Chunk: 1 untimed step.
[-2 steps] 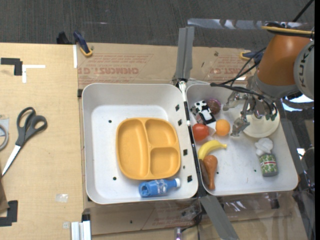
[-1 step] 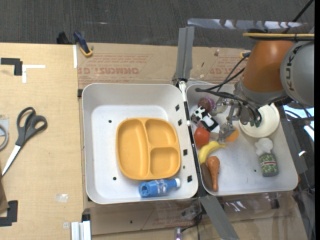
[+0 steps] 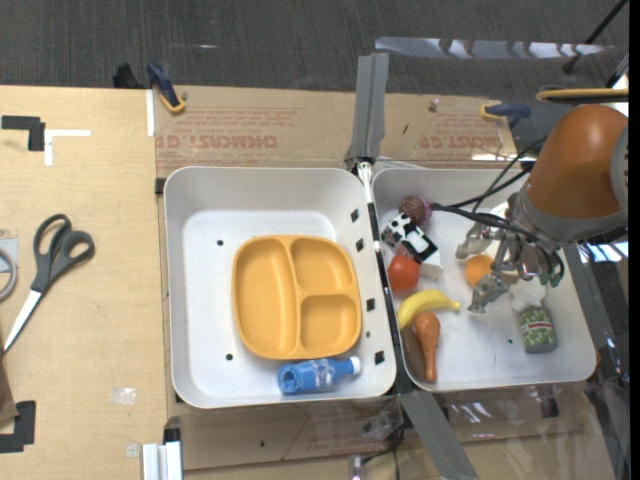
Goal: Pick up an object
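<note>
My gripper hangs low over the right bin, near its middle, and it is open. One finger is on the far side and the other finger on the near side of a small orange fruit. The fruit lies in the gap between them, and neither finger visibly presses on it. To the left lie a yellow banana, a red tomato, a brown drumstick, a black-and-white toy and a purple bunch. A green jar lies just right of the gripper.
The left bin holds a yellow divided plate and a blue bottle at its front wall. Scissors lie on the bench at the far left. Cables run from the arm's orange band over the right bin's back.
</note>
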Tool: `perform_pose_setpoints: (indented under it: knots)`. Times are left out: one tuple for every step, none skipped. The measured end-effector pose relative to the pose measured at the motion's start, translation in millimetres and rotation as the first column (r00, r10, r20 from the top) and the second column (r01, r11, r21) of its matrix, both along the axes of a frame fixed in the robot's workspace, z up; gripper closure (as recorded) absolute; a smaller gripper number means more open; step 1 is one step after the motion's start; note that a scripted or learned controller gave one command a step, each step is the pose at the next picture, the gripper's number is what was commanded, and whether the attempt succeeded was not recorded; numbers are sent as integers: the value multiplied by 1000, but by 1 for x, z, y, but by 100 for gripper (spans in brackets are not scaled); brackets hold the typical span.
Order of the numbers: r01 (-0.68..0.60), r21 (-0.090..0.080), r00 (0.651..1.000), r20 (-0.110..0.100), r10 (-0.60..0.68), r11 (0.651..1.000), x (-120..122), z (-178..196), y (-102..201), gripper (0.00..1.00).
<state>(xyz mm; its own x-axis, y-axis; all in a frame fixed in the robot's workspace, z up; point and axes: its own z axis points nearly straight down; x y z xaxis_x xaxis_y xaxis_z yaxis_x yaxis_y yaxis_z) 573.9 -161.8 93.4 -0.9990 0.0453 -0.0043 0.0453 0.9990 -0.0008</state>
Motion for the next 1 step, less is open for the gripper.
perform_pose_setpoints:
  knots:
    - [129,1,992,1,-129,992,26,0,23,0]
